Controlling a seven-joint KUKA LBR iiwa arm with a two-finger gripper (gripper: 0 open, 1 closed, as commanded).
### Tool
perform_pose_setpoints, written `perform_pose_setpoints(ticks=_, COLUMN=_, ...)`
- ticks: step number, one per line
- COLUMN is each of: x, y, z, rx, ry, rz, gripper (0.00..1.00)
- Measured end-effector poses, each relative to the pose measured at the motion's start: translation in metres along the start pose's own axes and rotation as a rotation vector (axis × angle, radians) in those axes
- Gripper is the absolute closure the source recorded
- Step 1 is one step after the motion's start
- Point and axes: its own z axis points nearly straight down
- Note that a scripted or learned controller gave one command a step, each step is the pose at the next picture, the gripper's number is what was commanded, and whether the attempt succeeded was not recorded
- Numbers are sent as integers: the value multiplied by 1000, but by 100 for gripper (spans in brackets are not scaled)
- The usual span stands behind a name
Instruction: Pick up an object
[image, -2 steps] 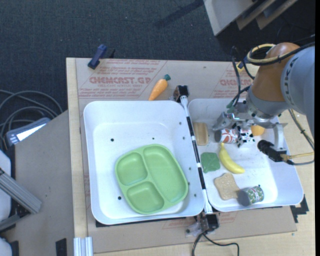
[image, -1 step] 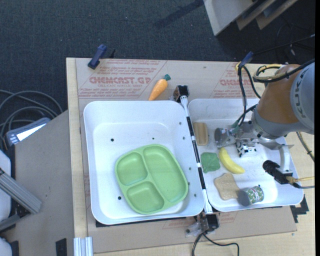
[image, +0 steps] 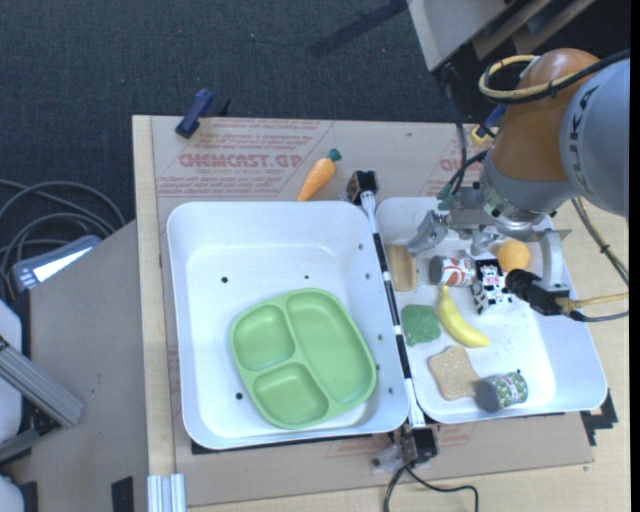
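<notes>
The green tray (image: 302, 357) lies plain, while the arm hides the gripper (image: 478, 243), its grip unreadable.

- Divided plate (image: 303, 356): pale green
- Banana (image: 459, 321), right of the plate: yellow
- Carrot (image: 317, 176), above the plate: orange, green top
- Cow figure (image: 489, 286), beside the banana: black-and-white patches
- Bins (image: 200, 300): white

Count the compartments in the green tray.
3. The green tray lies in the left bin: one compartment at its upper left, one along its right side, one at its lower middle. None look hidden.
</notes>
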Motion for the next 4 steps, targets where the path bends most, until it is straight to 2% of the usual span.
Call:
perform_pose_setpoints(ticks=1, x=-48, y=-47, z=80, rx=4, ry=0, rz=3, gripper=0)
perform_pose_setpoints(ticks=2, x=-44, y=-62, z=100, rx=2, ry=0, rz=1, gripper=0)
perform_pose_setpoints(ticks=3, x=-44, y=-61, z=90, rx=0, ry=0, rz=2, gripper=100)
perform_pose_setpoints(ticks=4, x=52, y=-80, z=1, rx=3, ry=1, rz=0, gripper=100)
